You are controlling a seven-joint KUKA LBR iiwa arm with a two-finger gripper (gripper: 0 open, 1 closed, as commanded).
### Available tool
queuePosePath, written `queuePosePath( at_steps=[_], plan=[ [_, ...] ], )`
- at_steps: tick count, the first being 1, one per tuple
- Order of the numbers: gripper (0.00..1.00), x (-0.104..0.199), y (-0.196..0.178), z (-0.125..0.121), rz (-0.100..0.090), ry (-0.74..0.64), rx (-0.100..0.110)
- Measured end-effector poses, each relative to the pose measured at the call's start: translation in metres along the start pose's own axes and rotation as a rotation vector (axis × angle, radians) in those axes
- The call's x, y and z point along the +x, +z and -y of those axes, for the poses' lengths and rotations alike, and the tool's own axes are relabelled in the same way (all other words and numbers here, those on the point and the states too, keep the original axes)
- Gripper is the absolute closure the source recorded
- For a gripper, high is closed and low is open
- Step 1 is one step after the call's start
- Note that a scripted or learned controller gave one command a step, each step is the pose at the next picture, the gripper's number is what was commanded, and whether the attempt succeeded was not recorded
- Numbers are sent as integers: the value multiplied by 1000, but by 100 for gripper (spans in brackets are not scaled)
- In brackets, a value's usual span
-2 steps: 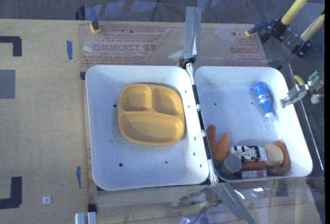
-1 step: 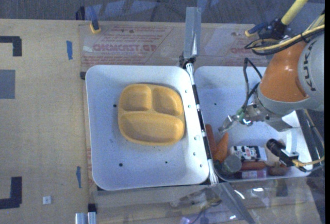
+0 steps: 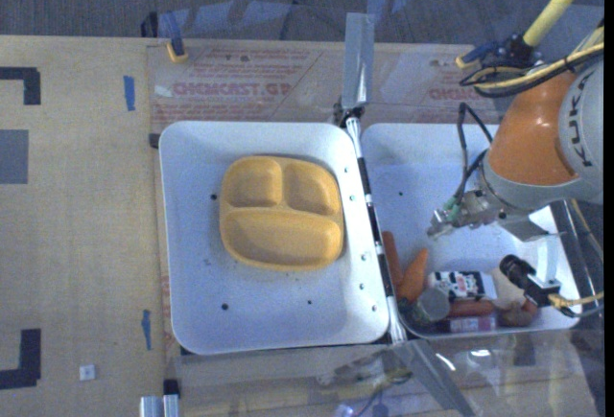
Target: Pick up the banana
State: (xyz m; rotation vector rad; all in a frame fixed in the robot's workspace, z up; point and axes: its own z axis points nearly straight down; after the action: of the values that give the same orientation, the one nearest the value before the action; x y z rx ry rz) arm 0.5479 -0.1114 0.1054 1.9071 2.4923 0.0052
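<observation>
Pincer hangs over right bin, opening can't tell, nothing seen held. Banana not identifiable; clutter near carrot along front wall. Risk: wrong item grabbed.

Two white bins, one yellow divided tray, one carrot, one sausage

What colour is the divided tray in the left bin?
Yellow-orange, plain; the divided tray shows clearly in the camera view.
</observation>
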Motion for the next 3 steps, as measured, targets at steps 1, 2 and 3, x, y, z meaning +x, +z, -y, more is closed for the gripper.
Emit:
queuePosePath(
  at_steps=[1, 2, 3],
  plan=[
    [100, 33, -80, -87, 1, -127, 1],
    [100, 77, -218, -139, 1, -267, 0],
    [100, 89, -171, -28, 0, -245, 3]
  ],
)
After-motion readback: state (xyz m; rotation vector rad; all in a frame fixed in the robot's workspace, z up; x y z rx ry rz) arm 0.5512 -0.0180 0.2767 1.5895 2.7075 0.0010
